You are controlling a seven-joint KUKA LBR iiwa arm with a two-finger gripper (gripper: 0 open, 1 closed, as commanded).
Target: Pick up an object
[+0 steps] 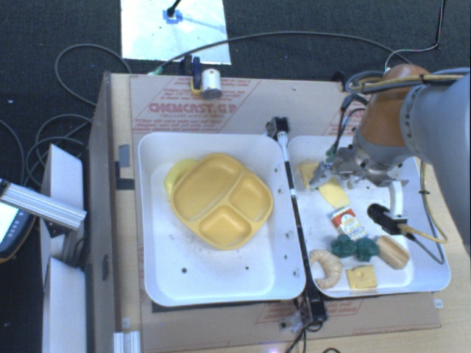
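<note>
- The claw (pixel 329 170) hangs low over the back left part of the right bin (pixel 440 272). Whether it is apart or together cannot be told (its tip is a grey blur).
- Above it, the arm (pixel 434 116) comes in from the right, grey with an orange band.
- Just left of the claw, a pale yellow block (pixel 306 173) lies near the bin's left wall.
- Just in front of the claw lies a yellow wedge (pixel 335 195). Whether either piece touches the claw cannot be told.
- Nearer the front is a small red-and-white carton (pixel 347 223), its print too small to read.
- Along the front of the right bin lie a beige curved pastry (pixel 326 265), a green toy (pixel 353 248), a square yellow cracker (pixel 360 277) and a tan roll (pixel 394 253). The green toy touches the roll.
- The left bin (pixel 158 274) holds a yellow divided plate (pixel 221 197) with three compartments. It lies over a second yellow piece (pixel 174 176) that peeks out at its left.
- Both bins rest on a cardboard sheet (pixel 246 98) with red print, the largest line reading roughly "CHEMCAST GP" (the smaller lines are illegible).
</note>
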